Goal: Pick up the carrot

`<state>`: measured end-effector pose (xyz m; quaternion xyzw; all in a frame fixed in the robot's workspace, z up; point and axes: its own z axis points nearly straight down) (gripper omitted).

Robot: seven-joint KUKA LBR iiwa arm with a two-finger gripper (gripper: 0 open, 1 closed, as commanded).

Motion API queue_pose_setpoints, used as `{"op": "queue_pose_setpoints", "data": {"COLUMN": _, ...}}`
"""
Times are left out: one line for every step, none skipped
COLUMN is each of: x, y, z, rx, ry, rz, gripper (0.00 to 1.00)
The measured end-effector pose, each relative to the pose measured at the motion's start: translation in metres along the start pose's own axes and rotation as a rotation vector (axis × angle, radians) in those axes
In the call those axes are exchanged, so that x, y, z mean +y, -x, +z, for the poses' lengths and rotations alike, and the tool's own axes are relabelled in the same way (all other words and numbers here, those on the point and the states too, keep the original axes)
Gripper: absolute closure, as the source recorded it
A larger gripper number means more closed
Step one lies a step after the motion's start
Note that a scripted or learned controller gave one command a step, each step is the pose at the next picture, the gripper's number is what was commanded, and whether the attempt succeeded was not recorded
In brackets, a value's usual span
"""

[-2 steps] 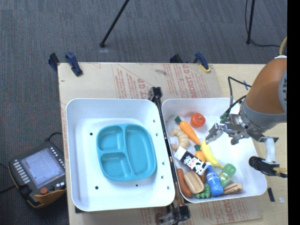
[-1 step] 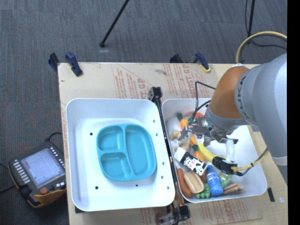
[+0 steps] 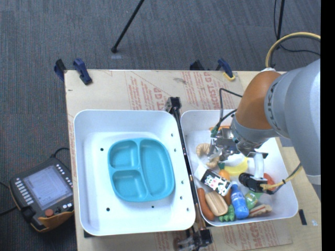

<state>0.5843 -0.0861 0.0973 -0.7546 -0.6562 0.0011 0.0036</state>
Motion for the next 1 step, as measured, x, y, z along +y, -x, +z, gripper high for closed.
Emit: {"op": "queue_pose_setpoints", "data": {"x": -0.0402, "y": -0.0026, "z": -0.1033, "rx": -0.002, "ry": 0.007, "rz": 0.062, "gripper": 1.00}}
